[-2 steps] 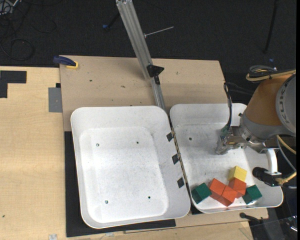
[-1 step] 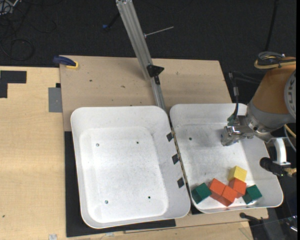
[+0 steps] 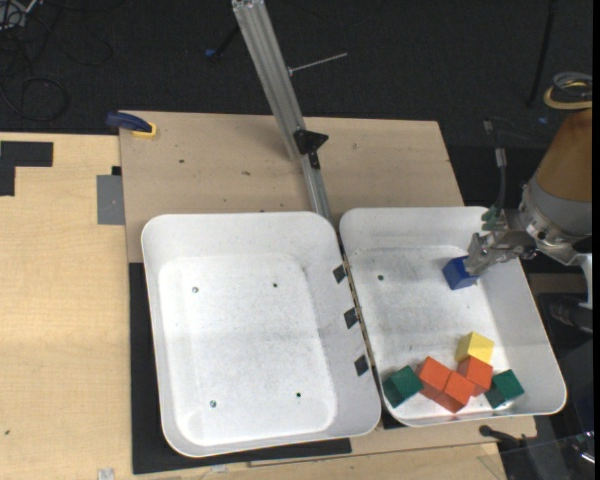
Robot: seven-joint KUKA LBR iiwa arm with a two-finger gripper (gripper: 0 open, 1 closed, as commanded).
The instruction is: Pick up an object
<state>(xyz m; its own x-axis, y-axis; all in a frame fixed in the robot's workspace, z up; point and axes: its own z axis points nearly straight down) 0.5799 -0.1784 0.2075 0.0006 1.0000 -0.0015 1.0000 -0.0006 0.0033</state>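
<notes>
Seen from the fixed camera above the bench, the grey arm with its orange band reaches in from the right over the right bin. Its gripper sits low by the bin's upper right area, just beside a blue block, which lies on the bin floor at the fingertips' left; whether the claw is spread or pressed together cannot be told from this angle, and nothing is seen pinched between the fingers.

Toward the near right corner of the same bin a cluster of blocks lies close together: a yellow block, two orange blocks touching one another, a green block at the left and another green block at the right.

The left bin stands flush beside it, its white floor speckled with grey. Both bins rest on a pale wooden bench. A slanted aluminium rail rises from between the bins toward the dark floor behind, where loose cables lie. A blue clamp grips the bench's far left corner.
</notes>
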